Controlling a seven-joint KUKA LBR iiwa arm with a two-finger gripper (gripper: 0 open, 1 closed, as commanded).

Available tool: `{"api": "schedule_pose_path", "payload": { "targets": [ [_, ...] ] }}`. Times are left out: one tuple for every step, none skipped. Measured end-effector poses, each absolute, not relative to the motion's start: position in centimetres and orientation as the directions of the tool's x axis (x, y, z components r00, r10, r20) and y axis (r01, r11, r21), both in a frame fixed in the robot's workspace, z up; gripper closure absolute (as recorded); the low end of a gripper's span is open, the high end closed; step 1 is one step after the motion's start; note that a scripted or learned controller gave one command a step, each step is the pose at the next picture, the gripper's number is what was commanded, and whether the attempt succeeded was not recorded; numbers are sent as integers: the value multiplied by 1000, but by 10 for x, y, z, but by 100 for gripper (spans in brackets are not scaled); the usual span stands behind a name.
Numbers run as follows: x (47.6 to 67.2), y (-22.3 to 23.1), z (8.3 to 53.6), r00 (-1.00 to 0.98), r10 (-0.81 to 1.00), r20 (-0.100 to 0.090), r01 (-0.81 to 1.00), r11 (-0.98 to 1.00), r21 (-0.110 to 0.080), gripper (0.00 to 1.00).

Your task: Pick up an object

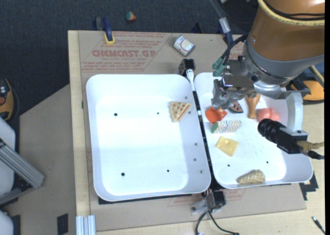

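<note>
Two white bins [103, 141] sit side by side: the left holds one waffle wedge [179, 110], the right about seven small food pieces [227, 145].

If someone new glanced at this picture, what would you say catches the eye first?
The big orange and grey arm at the upper right, its pincer down in the right bin over a red piece. Then the lone waffle wedge at the right side of the left bin, while the yellow cheese slice and other small toys crowd the right bin.

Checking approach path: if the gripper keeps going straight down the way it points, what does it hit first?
Most likely the red-orange toy piece right under the gripper in the right bin; depth is hard to judge from this angle.
</note>
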State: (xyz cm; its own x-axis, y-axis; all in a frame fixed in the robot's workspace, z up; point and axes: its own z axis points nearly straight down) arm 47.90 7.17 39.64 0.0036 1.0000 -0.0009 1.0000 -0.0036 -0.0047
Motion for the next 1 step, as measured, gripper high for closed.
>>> {"api": "schedule_pose_path", "payload": {
  "targets": [
    [479,134,544,-8,1000,7,1000,8,19,100]
  ]
}}
